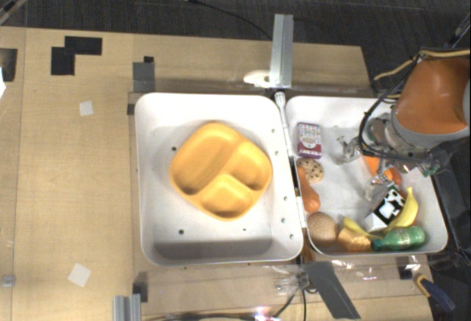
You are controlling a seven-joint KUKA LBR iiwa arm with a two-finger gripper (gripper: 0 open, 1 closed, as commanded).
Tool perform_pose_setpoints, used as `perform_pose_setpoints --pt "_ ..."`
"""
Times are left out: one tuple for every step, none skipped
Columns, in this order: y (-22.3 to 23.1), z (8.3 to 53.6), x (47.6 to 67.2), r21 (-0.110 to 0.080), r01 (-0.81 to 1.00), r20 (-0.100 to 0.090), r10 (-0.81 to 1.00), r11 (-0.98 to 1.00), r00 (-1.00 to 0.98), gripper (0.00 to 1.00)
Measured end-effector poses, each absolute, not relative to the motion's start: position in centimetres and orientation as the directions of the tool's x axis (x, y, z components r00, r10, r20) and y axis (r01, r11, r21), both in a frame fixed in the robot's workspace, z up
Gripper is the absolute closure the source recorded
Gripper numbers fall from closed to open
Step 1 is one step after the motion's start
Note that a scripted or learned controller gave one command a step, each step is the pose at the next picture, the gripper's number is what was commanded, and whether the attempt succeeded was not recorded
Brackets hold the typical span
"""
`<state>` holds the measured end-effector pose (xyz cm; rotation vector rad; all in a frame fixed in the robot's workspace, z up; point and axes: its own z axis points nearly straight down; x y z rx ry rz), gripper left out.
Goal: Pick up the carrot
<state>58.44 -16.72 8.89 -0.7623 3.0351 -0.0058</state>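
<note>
The carrot appears as an orange piece in the right bin, mostly covered by the arm's wrist. My gripper hangs straight down over it, under the grey wrist and orange band. The wrist body hides where the gripper meets the carrot, so I cannot tell whether they touch. A second orange-red elongated piece lies against the bin's left wall.
The right bin also holds a purple packet, a cookie, a potato, a banana, a green vegetable and a black-and-white box. A yellow divided plate lies in the left bin.
</note>
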Motion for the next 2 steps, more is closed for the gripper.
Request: perform_pose_setpoints --pt "-16.6 10.3 58.8 -0.013 -0.475 -0.019 -0.475 0.880 -0.880 1.00" --pt "-14.4 15.6 57.8 -0.004 -0.302 -0.012 -0.302 0.953 -0.953 1.00"
